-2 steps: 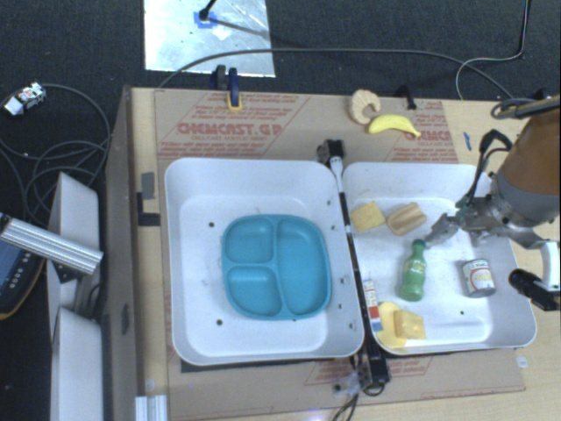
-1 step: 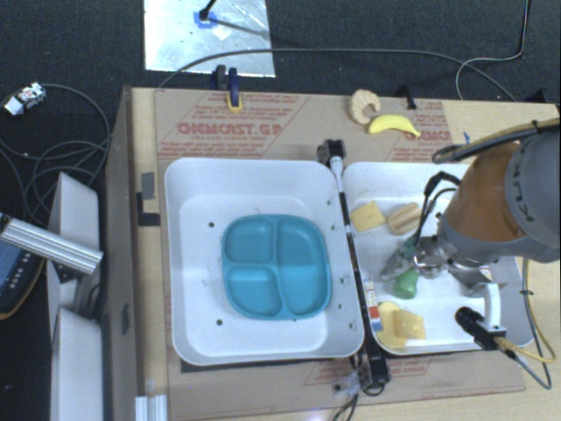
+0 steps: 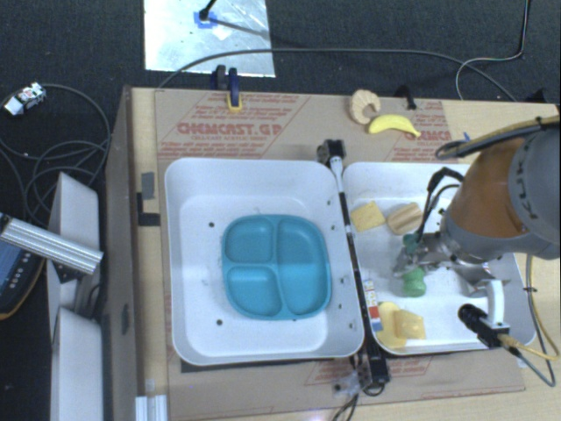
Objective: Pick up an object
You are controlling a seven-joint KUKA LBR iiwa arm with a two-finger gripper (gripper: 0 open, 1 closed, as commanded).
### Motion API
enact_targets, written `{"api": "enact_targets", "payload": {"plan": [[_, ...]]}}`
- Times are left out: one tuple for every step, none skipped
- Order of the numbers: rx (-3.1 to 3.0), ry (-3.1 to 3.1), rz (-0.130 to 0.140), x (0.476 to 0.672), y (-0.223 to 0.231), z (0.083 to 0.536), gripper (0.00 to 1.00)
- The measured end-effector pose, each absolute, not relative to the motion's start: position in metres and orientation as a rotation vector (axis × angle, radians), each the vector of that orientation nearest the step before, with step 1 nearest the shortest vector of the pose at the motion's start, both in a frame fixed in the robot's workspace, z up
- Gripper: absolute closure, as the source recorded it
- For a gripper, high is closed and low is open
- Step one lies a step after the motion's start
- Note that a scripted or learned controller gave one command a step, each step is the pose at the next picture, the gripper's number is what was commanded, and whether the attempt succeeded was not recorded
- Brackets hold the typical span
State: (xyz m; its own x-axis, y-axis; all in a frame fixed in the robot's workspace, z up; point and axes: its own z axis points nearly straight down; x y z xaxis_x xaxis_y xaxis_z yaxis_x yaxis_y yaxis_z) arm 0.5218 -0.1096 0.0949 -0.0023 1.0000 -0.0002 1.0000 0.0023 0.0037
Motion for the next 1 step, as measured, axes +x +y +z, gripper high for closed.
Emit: {"api": "enact_targets", "payload": {"plan": [[2.215, 2.225, 0.004, 0.5573, -0.0627, 0.1851, 1.00]]}}
